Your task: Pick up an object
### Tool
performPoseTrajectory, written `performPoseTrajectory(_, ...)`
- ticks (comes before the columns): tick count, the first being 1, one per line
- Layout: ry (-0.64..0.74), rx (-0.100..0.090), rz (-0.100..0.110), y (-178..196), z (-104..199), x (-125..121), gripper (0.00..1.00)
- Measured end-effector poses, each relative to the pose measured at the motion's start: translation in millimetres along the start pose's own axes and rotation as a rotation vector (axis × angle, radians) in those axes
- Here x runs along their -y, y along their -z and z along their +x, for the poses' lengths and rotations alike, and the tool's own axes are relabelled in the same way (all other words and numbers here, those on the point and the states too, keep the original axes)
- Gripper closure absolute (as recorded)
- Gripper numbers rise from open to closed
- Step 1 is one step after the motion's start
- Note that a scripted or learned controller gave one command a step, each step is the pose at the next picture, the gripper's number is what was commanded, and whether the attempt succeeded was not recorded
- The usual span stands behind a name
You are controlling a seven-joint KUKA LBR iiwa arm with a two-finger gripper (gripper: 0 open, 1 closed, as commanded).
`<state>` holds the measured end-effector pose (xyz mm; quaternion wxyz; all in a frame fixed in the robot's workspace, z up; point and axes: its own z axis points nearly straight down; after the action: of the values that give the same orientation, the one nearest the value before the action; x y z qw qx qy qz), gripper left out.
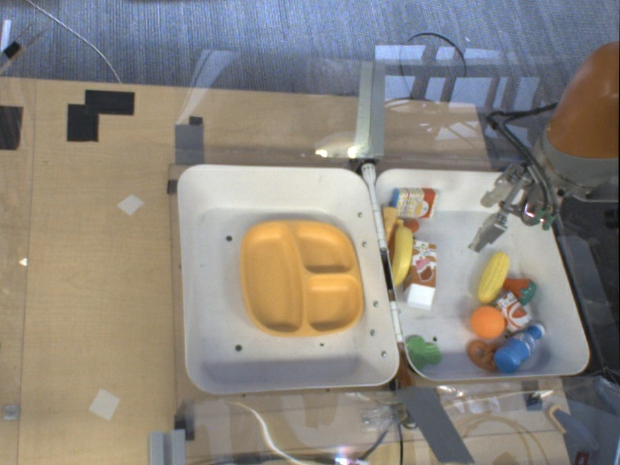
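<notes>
Gripper (pixel 494 213) hangs open and empty over the right bin (pixel 572 303) near its far right side, fingers spread above bare floor, with the corn (pixel 493 276) just below it and the orange (pixel 487 322), bottle (pixel 514 350), banana (pixel 402 254) and carton (pixel 421 272) lying nearby.

Robotics lab: light wooden bench (pixel 87 289) with black tape markers (pixel 97 110), two shallow white plastic bins (pixel 194 260), loose cables (pixel 291 444), grey carpet (pixel 242 17).
</notes>
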<state>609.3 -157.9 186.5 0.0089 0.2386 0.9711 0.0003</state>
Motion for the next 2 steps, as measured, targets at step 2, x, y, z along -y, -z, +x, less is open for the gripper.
performPoseTrajectory(2, 0.072, -0.003, 0.003, -95.7, 46.7, -40.1, 0.0)
